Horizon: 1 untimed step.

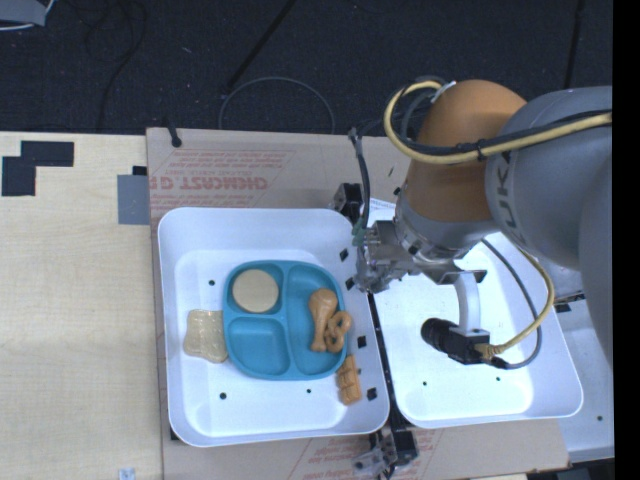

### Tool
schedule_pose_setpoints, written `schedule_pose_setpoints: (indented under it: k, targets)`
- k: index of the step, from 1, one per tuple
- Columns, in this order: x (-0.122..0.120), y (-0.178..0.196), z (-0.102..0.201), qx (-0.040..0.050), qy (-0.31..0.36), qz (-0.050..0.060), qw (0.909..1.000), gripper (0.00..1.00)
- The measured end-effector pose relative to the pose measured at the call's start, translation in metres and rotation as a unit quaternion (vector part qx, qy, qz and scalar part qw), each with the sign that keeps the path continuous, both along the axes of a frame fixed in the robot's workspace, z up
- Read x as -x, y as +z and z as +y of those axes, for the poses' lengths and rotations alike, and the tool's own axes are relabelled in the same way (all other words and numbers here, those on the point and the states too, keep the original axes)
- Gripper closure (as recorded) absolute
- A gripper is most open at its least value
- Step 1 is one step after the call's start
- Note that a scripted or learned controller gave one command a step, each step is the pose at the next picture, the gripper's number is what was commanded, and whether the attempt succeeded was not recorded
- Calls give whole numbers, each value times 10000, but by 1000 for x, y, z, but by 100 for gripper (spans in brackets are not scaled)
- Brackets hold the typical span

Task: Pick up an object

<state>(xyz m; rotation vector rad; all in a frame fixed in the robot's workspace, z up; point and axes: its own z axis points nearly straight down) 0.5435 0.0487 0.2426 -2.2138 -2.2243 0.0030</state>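
Pretzel [329, 320] lies left of the gripper [368, 268], apart.

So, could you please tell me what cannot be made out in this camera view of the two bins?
- Gripper: its fingers are too small and dark to read, crowded under the wrist at the bins' shared wall.
- Right bin: its upper part is hidden by the arm.
- Toy food pieces on the blue tray: too blurred to identify exactly.
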Motion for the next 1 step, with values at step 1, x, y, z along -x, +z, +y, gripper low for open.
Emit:
schedule_pose_setpoints:
  k: [1]
  targets:
    - [-17, -13, 57, 4, -4, -4, 10000, 100]
